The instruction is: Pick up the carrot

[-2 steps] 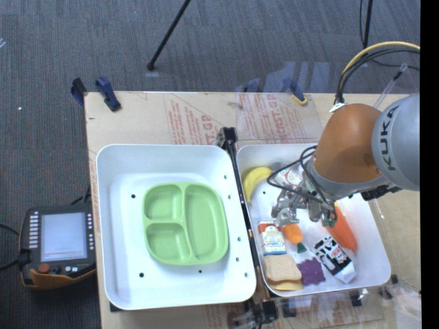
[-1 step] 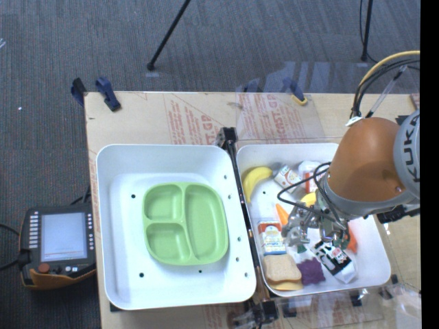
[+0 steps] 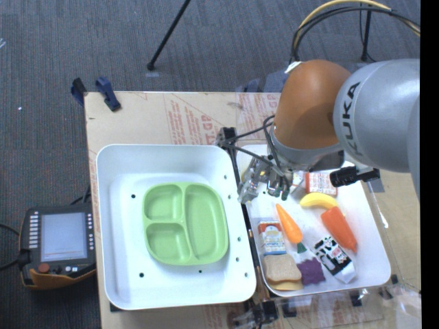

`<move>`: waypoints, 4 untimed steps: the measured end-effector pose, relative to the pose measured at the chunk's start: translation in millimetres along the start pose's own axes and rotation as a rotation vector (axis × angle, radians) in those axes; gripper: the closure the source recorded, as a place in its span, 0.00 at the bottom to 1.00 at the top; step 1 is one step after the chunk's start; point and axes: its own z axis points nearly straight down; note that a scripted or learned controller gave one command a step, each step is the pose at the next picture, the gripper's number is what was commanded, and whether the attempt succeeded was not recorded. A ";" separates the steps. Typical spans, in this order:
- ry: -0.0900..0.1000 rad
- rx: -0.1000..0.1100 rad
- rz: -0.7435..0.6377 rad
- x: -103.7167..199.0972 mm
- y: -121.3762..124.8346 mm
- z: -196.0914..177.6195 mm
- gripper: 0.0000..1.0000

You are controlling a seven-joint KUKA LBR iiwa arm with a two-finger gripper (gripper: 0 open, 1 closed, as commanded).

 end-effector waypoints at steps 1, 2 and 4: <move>0.007 0.004 -0.508 20.8 -36.8 2.0 1.00; 0.012 0.004 -0.653 23.6 -121.2 68.0 1.00; 0.005 0.002 -0.621 6.4 -24.9 1.9 0.00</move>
